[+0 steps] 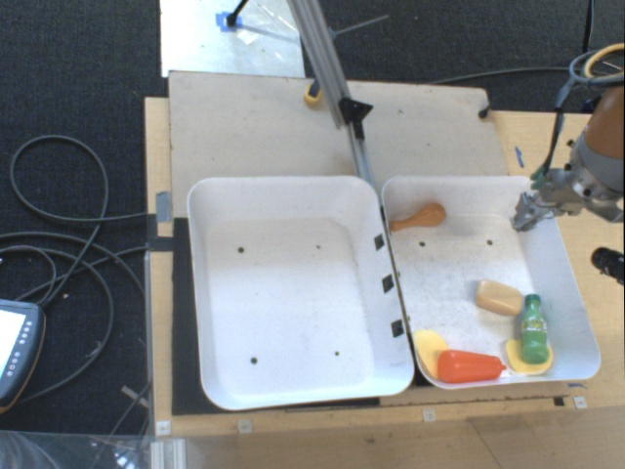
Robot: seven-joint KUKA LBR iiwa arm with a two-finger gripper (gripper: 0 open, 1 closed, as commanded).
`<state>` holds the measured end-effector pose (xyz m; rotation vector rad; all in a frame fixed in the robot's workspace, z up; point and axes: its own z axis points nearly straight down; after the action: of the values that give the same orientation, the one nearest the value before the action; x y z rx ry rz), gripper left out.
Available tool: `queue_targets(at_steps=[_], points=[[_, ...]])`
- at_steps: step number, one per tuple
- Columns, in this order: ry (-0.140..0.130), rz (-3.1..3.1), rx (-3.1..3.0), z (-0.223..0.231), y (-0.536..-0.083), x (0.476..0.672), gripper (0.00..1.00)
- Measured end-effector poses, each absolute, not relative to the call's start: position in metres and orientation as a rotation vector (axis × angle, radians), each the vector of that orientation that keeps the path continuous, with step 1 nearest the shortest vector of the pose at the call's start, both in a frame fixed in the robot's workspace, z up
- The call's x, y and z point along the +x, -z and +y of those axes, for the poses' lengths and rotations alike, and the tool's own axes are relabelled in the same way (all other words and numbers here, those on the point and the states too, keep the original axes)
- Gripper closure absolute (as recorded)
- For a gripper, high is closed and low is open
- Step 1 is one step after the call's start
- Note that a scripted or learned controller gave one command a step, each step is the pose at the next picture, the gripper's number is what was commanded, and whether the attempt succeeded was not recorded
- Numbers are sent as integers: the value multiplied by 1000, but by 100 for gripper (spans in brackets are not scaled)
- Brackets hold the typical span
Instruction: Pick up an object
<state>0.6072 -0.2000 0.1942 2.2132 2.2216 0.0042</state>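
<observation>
Low in the frame's right bin [584,355], an orange carrot [469,365], green bottle [532,328] and tan block [499,298] lie untouched. The gripper [528,210] hovers over that bin's upper-right rim, grasping nothing; its opening cannot be told, so picking seems not yet begun.

Both bins look like moulded white plastic, smooth with a low sheen: left bin [210,262], right bin [566,262], its floor lightly speckled with fine grit. Counter [156,145] edge reads as pale raw wood, matt. Beige board [254,125] behind the bins: flat, matt, like hardboard or card. Floor [78,57] is dark carpet, coarse weave. Slanted pole [322,37]: brushed grey metal. Toys look plastic: orange carrot [469,365] glossy, green bottle [532,326] glossy, tan block [499,297] duller, brown drumstick [420,216] satin, yellow pieces [430,345] smooth. Hand [532,208] grey metal, matt. Cables [59,213] black rubbery.
</observation>
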Motion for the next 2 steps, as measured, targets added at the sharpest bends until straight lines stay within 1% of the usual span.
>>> queue_targets(at_steps=[1,2], points=[[-4,2225,2212,-200,-212,608,100],[-4,2235,2209,-137,-211,612,100]])
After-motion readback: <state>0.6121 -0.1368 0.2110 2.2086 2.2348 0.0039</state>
